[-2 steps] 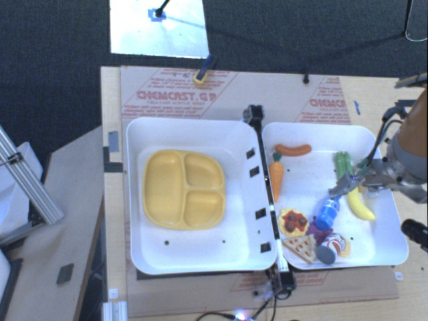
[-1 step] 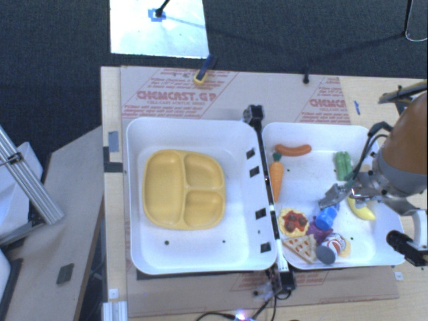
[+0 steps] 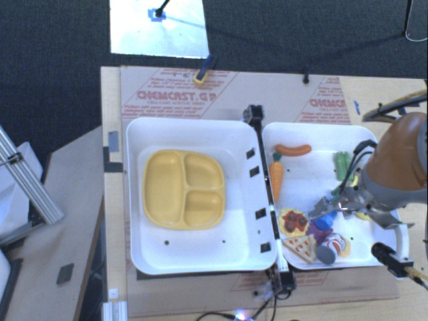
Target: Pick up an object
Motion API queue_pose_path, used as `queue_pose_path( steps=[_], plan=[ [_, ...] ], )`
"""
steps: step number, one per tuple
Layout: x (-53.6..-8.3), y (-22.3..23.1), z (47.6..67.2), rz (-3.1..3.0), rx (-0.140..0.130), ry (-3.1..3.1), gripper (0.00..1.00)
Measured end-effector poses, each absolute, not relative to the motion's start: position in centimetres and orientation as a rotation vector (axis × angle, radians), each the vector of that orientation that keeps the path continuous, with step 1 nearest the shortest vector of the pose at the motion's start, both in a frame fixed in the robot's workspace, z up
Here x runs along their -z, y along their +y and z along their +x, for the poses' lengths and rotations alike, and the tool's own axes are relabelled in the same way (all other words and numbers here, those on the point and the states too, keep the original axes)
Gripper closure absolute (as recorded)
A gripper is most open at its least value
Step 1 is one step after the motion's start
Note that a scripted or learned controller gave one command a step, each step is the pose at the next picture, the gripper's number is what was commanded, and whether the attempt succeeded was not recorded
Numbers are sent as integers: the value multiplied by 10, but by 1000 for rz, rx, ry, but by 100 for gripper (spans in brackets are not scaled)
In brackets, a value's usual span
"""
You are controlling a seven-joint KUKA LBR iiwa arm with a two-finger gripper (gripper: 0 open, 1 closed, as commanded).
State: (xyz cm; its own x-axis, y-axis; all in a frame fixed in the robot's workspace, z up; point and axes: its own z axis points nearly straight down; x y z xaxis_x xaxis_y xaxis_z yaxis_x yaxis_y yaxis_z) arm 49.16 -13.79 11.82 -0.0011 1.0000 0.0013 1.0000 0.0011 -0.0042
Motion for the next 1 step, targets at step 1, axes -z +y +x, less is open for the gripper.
queue_pose_path(
  steps=[1],
  plan=[
    [-86,-142,494,-2234,1,-2226,0]
  ],
)
